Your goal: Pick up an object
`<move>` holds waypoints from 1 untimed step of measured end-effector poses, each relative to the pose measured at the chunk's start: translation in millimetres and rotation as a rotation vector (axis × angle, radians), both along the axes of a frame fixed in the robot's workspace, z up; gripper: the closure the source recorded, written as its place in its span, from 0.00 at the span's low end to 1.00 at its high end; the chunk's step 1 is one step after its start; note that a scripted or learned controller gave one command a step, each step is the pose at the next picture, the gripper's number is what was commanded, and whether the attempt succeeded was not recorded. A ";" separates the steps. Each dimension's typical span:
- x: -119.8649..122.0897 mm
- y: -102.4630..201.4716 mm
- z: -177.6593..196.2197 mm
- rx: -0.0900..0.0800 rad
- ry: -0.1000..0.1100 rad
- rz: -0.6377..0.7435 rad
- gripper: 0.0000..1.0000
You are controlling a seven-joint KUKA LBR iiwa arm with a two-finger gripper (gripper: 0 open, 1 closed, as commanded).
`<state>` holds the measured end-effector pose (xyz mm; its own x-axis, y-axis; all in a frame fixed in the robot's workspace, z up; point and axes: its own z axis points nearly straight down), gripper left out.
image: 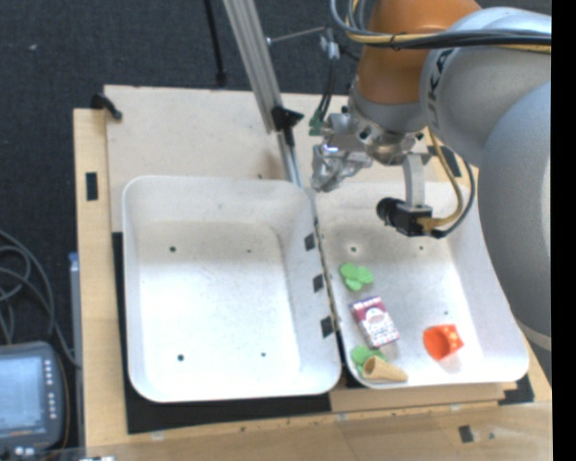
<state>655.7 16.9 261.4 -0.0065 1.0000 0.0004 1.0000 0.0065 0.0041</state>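
The arm's big grey body is filling the upper right and covering the far right corner of the right bin [480, 286], while its orange band is sitting above the wrist. The end effector [328, 176] is hanging over the far end of the divide between the two bins, small and dark against the metal, and whether it is clenched or released cannot be told; nothing is showing in it. The right bin is holding four things clustered toward its near left part: a green piece [356, 277] beside the divide, a small red and white box [375, 321] just nearer than it, a yellow cone with a green end [378, 367] lying at the near rim, and an orange cup [443, 341] to the right of the box. The left bin [139, 286] is showing only dark specks on its white floor. The bench [173, 123] is lying pale beneath both
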 end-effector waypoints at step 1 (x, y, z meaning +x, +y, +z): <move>12.8 48.2 -16.5 -0.001 0.000 -0.001 1.00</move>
